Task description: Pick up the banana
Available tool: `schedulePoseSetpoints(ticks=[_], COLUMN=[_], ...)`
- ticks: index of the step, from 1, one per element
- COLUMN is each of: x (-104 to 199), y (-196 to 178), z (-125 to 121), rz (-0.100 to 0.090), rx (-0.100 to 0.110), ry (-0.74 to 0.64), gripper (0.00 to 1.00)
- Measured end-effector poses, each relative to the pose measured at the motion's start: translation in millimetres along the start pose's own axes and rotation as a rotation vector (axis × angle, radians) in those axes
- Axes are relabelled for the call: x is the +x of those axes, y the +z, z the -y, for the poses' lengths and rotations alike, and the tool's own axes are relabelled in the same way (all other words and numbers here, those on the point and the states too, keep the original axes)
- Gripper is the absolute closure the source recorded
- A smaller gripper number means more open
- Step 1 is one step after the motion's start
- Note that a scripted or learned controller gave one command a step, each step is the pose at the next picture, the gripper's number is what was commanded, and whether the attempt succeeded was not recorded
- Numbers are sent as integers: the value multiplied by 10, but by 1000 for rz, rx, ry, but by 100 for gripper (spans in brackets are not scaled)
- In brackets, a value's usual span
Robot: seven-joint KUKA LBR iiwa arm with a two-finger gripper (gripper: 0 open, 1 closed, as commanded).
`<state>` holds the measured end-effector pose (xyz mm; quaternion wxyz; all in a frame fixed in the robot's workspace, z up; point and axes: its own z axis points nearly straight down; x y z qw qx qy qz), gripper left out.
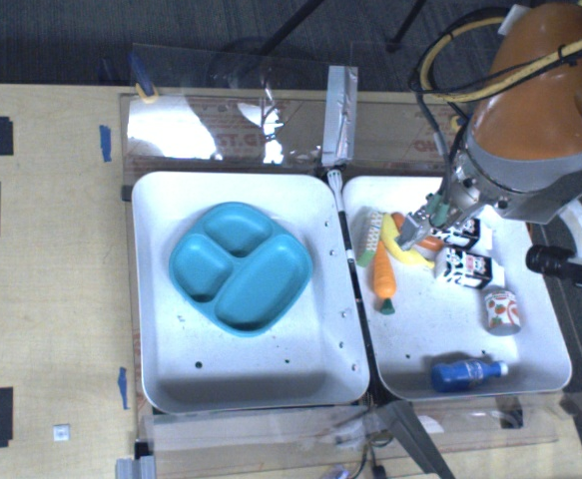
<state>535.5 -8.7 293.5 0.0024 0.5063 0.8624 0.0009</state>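
i'm seeing the gripper [413, 230] hanging low over the banana [407, 250] in the right bin [540, 352], beside the toy carrot [383, 272]. the banana is lying on the bin floor, not lifted. i can't tell how the grasping part is set. i'm judging the approach made, with grasp and lift remaining.

One fixed camera, mounted above the tabletop [41, 297], looking down at a slant. Both white bins sit in frame side by side: left bin [171, 367], right bin [540, 357]. Moderate range. Arm [530, 98] enters from frame right.
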Motion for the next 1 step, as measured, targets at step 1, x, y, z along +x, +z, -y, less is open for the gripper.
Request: schedulePoseSetpoints(ticks=[1], x=[-59], y=[414], z=[22], rz=[-4], rx=[7], ry=[330], gripper=[100])
